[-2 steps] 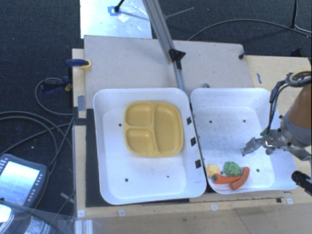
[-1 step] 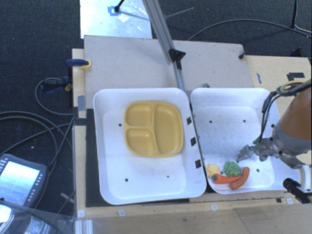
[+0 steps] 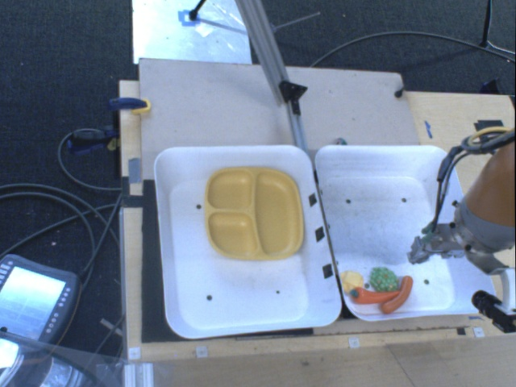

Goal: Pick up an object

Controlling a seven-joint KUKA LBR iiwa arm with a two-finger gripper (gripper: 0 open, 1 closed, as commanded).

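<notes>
the gripper (image 3: 421,248) is seen low over the right bin (image 3: 379,176); its fingers' state cannot be told. toy food (image 3: 380,287) is heaped at that bin's near edge.

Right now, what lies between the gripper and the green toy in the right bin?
In the camera view, bare white floor of the right bin separates the gripper from the green toy; the sausage lies beside the toy.

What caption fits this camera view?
Gripper hovers above toy food in right white bin; yellow divided plate sits left.
</notes>
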